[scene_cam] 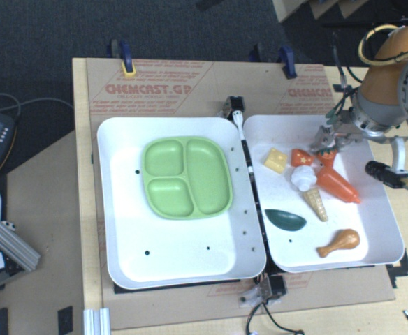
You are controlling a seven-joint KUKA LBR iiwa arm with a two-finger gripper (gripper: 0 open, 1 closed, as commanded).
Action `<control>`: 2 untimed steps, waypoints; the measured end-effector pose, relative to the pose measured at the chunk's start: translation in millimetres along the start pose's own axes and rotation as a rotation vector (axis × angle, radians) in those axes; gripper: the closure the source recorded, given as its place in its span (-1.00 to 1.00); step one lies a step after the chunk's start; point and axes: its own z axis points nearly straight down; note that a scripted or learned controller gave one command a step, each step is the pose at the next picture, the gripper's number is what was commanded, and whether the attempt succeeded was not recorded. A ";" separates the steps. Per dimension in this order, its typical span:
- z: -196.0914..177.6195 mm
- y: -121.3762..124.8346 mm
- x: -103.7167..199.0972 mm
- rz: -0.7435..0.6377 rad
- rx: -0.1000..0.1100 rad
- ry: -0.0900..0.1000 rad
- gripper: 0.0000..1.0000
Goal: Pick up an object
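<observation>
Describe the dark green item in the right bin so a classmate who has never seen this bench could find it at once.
Start at the right bin, the one without the green divided plate. Look along its left side, next to the seam between the bins, about halfway down. The dark green leaf-shaped piece lies flat there, below the yellow cheese wedge; it is the only dark, flat item among orange, yellow and tan toys.

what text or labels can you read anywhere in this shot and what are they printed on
"CHEMCAST G P": red print on the brown protective sheet over the bench board, behind the left bin.
The smaller red line beneath it is too blurred to read.
A similar red print behind the right bin is too faint to read.
</observation>
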 end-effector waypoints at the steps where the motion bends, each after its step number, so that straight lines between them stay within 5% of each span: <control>1: -58.7 3.2 9.3 0.002 -0.005 -0.001 1.00; 2: -105.7 2.8 2.7 0.003 -0.005 -0.001 1.00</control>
